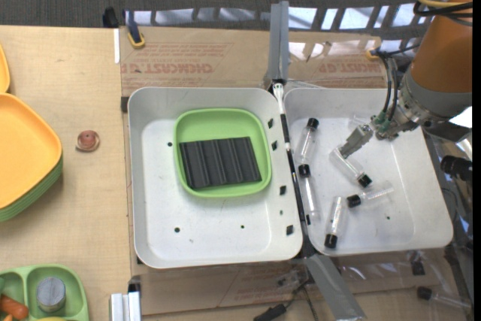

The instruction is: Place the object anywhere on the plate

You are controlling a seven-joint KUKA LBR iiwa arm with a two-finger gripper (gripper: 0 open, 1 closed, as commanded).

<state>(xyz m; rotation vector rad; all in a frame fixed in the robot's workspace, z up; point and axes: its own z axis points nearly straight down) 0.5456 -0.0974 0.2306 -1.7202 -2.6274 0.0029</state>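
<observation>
Grey-and-orange arm reached in from frame's upper right, two-finger gripper (352, 146) low over right white bin (421, 237), jaw state unclear. Clear black-capped tubes (333, 220) lay there; green square plate (222, 124) centre-left.

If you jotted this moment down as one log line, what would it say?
arm: over right bin | gripper: above clear tubes, none seen held | green plate: left bin, carries dark ridged block | placing: not yet done

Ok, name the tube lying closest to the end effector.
The clear tube running down-right from the end effector, black cap at its lower end; the other tubes lie farther off.
</observation>
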